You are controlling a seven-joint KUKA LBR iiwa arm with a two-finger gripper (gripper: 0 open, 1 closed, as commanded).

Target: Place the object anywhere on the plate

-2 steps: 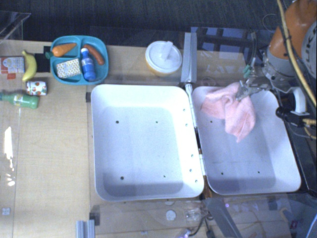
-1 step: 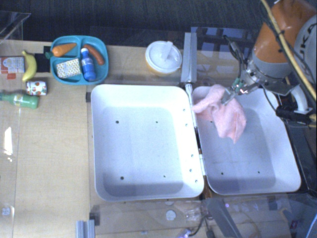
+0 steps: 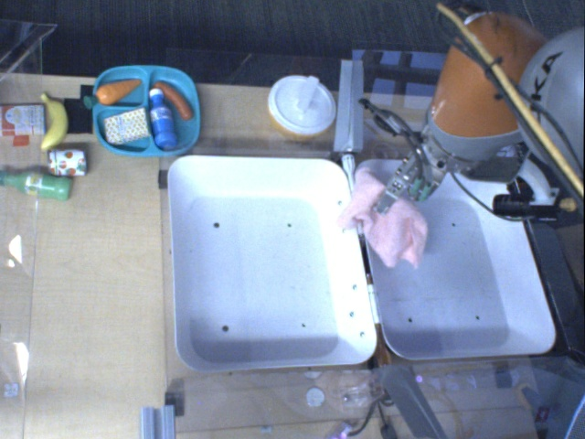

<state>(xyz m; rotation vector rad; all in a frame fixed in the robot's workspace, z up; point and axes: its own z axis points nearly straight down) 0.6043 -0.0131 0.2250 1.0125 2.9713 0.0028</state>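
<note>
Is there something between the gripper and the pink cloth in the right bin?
Nothing visible stands between them. The gripper is right at the top of the pink cloth, which lies at the left edge of the right bin, partly over the rim.

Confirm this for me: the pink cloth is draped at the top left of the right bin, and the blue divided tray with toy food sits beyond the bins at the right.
One part is wrong. The camera view shows the blue divided tray beyond the bins at the left, not the right. The rest holds: the pink cloth is draped at the top left of the right bin, with the end effector at its upper edge.
</note>
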